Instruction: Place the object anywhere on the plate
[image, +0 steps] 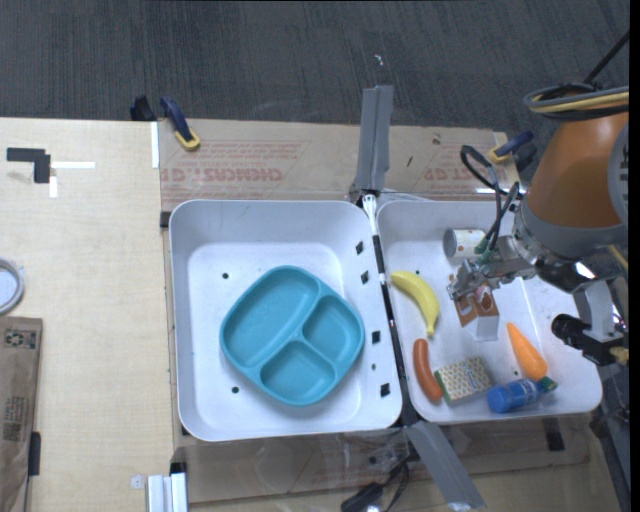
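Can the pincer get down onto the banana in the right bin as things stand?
Probably yes. The banana lies on bare bin floor near the divider, nothing on top of it. The pincer hovers just to its right. The hot dog lies below it, apart, so the way looks free.

one fixed camera looks down at a slant from above the bench (80, 300); both white bins (190, 330) fit in frame

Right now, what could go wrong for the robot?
The gripper hangs over a small brown carton in the crowded right bin; a grab might slip or bump the banana. Then the wall between the bins must be crossed to reach the blue plate, where a loose item could drop.
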